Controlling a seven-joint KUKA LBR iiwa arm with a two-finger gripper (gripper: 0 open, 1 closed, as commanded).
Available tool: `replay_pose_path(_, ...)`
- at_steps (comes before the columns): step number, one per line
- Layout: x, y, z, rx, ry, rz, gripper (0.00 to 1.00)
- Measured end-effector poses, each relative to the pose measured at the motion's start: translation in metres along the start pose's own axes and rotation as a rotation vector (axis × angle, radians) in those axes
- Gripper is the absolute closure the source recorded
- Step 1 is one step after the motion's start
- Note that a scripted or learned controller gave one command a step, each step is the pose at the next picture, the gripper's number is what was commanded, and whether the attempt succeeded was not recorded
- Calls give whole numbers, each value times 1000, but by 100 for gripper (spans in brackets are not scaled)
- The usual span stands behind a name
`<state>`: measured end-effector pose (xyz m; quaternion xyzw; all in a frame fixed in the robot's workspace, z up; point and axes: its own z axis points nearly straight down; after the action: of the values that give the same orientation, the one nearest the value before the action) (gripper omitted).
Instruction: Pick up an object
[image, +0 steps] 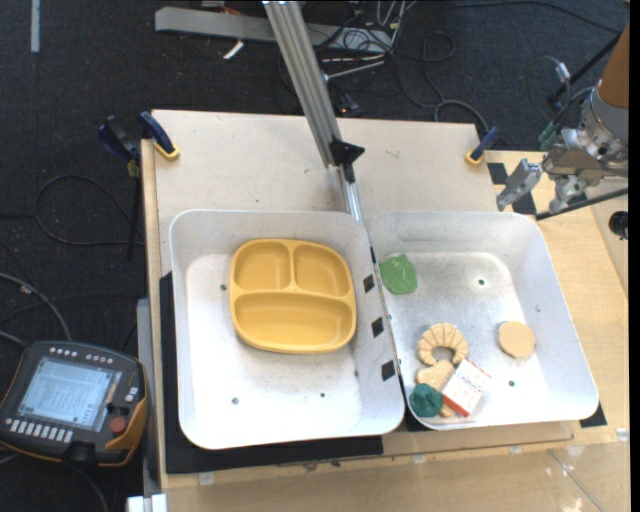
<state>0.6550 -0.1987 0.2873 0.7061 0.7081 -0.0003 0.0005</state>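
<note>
The right bin holds several small objects: a light green piece near its left wall, a beige pretzel-shaped piece, a round tan disc, a red and white box and a dark green piece at the front. My gripper hangs above the bin's far right corner, outside the rim and well clear of all the objects. Its fingers are spread open with nothing between them.
A yellow divided plate lies in the left bin. A slanted aluminium pole comes down to the seam between the bins. Clamps sit at the bench's back corners. A teach pendant lies on the floor at the lower left.
</note>
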Motion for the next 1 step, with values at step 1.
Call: replay_pose_path(1, 0, 0, 0, 0, 0, 0, 0)
